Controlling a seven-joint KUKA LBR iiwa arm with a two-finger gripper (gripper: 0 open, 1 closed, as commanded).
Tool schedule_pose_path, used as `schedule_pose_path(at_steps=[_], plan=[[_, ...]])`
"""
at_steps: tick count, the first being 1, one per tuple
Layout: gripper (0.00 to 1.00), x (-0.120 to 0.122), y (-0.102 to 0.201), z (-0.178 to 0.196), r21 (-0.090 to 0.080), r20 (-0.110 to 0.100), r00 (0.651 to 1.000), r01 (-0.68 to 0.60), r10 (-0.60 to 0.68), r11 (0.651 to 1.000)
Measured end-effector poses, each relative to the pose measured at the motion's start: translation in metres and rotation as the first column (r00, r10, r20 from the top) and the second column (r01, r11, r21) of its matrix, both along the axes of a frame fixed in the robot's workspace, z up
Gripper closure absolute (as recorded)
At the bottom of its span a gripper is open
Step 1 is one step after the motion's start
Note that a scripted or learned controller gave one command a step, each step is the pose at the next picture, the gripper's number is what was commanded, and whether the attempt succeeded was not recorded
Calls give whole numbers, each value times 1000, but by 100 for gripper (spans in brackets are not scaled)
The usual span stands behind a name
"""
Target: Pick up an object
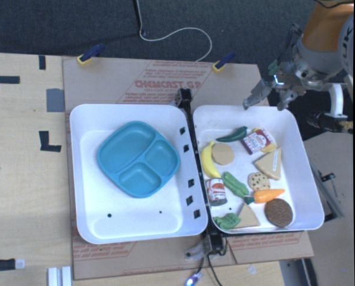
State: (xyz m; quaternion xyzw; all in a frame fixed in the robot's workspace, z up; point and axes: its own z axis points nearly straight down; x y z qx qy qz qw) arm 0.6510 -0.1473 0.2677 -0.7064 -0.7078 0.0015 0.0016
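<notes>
Camera view, looking down at a slant. Two shallow white bins sit side by side on a cardboard sheet. The left bin holds a blue plastic divided plate, rounded-square, with three smooth compartments.

The right bin holds toy food in a loose cluster: yellow banana curved along the inner wall, round tan cracker touching it, dark green chili, red-and-white packet, pale sandwich wedge, speckled cookie, orange carrot, brown round patty, small labelled can, green pea pod, leafy green piece.

The gripper hangs above the right bin's far edge, two dark fingers spread apart, released, nothing between them. All items lie untouched in the bin.
</notes>
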Motion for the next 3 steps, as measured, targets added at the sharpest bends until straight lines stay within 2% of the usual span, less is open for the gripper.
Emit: schedule_pose_path(at_steps=[1, 2, 3], plan=[[0, -63, 56, -4, 2, -3, 1000, -3, 3, 1000], [0, -99, 114, 91, 1, 9, 1000, -7, 7, 1000], [0, -164, 191, 1, 2, -14, 1000, -7, 7, 1000]])
